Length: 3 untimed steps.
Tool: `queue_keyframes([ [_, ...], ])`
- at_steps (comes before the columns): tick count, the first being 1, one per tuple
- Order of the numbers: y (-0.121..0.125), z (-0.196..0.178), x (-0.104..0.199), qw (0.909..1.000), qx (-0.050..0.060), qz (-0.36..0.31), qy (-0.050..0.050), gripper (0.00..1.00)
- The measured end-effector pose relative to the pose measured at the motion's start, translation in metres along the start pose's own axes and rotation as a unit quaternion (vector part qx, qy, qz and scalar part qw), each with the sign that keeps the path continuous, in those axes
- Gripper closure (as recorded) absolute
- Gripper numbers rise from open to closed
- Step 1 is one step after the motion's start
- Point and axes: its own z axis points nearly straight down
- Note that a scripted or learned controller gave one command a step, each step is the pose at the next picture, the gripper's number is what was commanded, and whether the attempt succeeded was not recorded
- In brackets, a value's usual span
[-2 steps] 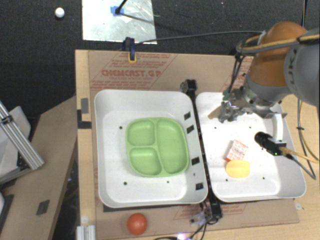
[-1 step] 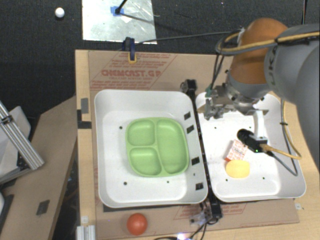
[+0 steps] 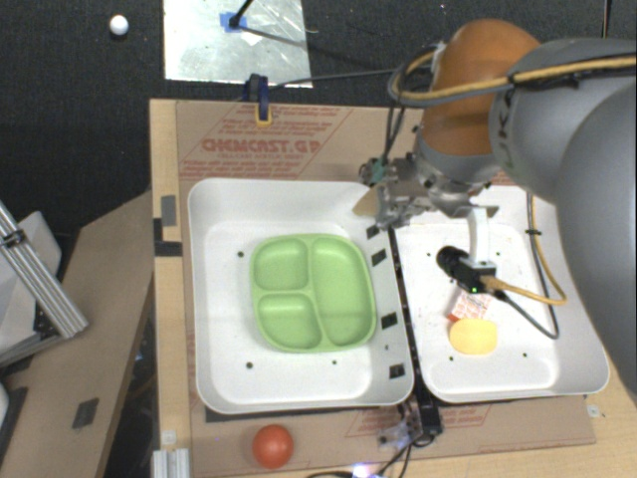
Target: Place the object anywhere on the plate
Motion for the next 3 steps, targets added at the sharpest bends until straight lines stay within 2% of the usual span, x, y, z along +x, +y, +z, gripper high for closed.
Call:
queue_keyframes([
  [1, 0.010, -0.007, 0.057, 1.0000, 0.000, 0.000, 0.000, 1.00],
  [2, 0.008, -0.014, 0.115, 1.0000, 0.000, 0.000, 0.000, 1.00],
  [3, 0.002, 0.010, 0.156, 1.0000, 0.002, 0.001, -0.001, 1.00],
])
